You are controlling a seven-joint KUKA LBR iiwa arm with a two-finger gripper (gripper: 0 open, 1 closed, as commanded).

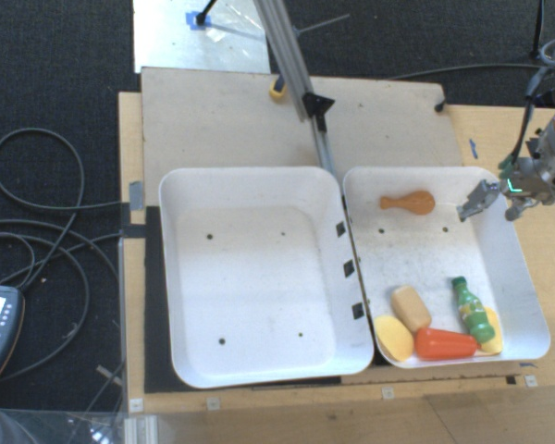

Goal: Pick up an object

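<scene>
Nearest to the camera, along the front wall of the right bin [527, 276], lay a small group of toy foods: a yellow piece [394, 338], a tan bread-like block [411, 307], an orange carrot [445, 344] and a green bottle [472, 311] resting partly on a second yellow piece [491, 332]. They were touching or almost touching each other. Well apart from them, near the back wall of the same bin, a brown drumstick [409, 203] lay alone. The left bin [250, 276] had no objects that I could see.

The gripper [496, 202] was above the back right part of the right bin, just beside the drumstick on its right side. Its two fingers stood apart, rather wide, and nothing was between them. It seemed raised above the bin floor, though I could not judge how high.

I would say the approach step was in hand, before any grasp. The drumstick looked the easiest target, because it lay free. The next move would call for a shift toward it, a descent with one finger on each side of its body, then a closing.
</scene>
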